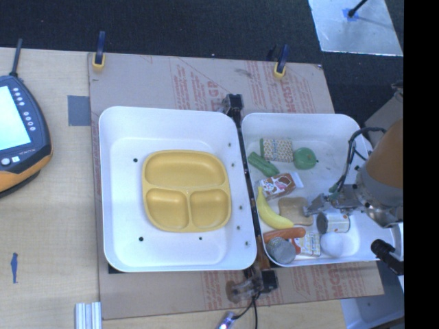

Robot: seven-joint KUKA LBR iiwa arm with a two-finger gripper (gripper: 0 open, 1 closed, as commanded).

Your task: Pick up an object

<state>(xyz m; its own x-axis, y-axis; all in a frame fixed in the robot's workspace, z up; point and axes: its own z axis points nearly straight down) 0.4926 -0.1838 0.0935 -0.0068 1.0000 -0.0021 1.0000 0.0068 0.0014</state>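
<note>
The right bin (343,125) holds several small items. Among them are a checkered sponge (276,148), a green ball (305,158), a green pod (263,164), a red-and-white snack packet (279,185), a banana (271,213), a tan bread slice (293,208), an orange carrot (285,234), a grey round lid (280,251) and a white egg (335,243). My gripper (318,208) reaches in from the right, low over the bin. It sits just right of the bread slice and above the egg. No item is visibly held.
The left bin (116,184) carries a yellow divided plate (185,189). A tablet in an orange case (17,132) lies at the bench's left edge. Clamps (99,59) (280,66) stand along the back of the cardboard. A latch (234,105) joins the bins.
</note>
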